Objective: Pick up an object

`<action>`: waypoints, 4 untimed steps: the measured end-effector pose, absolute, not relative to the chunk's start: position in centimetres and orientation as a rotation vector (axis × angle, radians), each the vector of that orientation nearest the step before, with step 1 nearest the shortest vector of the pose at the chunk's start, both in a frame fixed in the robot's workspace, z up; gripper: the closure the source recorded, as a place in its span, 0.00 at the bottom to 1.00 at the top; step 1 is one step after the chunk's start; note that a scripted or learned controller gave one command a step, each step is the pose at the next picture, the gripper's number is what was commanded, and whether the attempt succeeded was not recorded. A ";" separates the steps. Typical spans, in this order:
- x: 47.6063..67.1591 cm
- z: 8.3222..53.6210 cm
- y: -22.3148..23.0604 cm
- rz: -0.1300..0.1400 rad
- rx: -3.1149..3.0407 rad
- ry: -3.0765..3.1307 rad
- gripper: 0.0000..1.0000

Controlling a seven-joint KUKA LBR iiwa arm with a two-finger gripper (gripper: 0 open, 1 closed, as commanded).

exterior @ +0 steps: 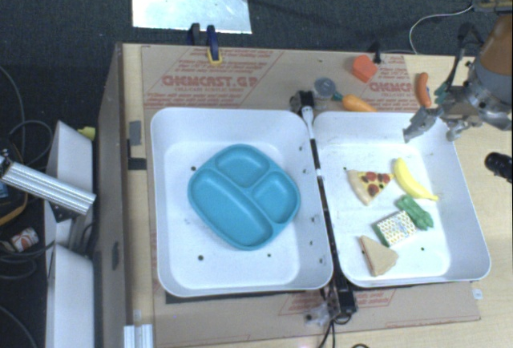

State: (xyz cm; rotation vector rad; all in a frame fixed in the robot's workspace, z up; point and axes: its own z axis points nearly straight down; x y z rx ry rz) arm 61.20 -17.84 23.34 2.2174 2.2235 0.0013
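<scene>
Right bin (461, 178): 5 toy foods cluster right of centre. Pizza slice (368, 184), red dots on top; yellow banana (410, 180) just right of it; green piece (419, 214) touching a pale checked block (395, 228); tan wedge (377, 256) nearest. The bin's far-left floor is bare, open room. Left bin (172, 202) carries a blue 3-part plate (243, 195). Gripper (437, 118) hangs over the right bin's far right rim; fingers slightly parted, nothing between them.
</scene>
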 end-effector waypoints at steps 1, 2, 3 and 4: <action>60.3 10.0 -20.6 -0.001 2.222 2.223 0.00; 53.0 8.4 -20.7 0.000 2.221 2.222 0.00; 53.1 9.5 -20.7 0.003 2.217 2.222 1.00; 57.2 19.6 -13.6 0.005 2.214 2.224 1.00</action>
